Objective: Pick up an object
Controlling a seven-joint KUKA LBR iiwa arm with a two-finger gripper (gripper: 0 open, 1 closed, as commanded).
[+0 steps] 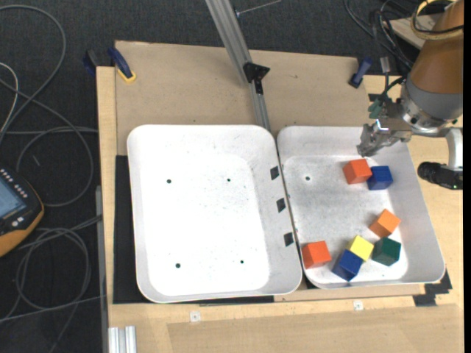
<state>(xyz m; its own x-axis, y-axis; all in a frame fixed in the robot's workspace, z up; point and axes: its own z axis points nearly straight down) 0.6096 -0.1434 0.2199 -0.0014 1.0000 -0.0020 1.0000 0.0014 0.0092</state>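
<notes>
My gripper [366, 146] hangs over the far part of the right bin [324, 197], its tip just above and behind an orange cube [357, 171]. A blue cube [380, 177] touches that orange cube on its right. Nothing shows between the fingers. Near the bin's front lie another orange cube [316, 253], a blue cube [346, 265], a yellow cube [360, 247], a green cube [386, 251] and an orange cube [384, 222].
The left bin [199, 212] lies beside the right one, with black clips [280, 204] along the shared edge. A metal pole [235, 43] slants up from the bench behind the bins. Cables and a handheld device [15, 208] lie on the floor at left.
</notes>
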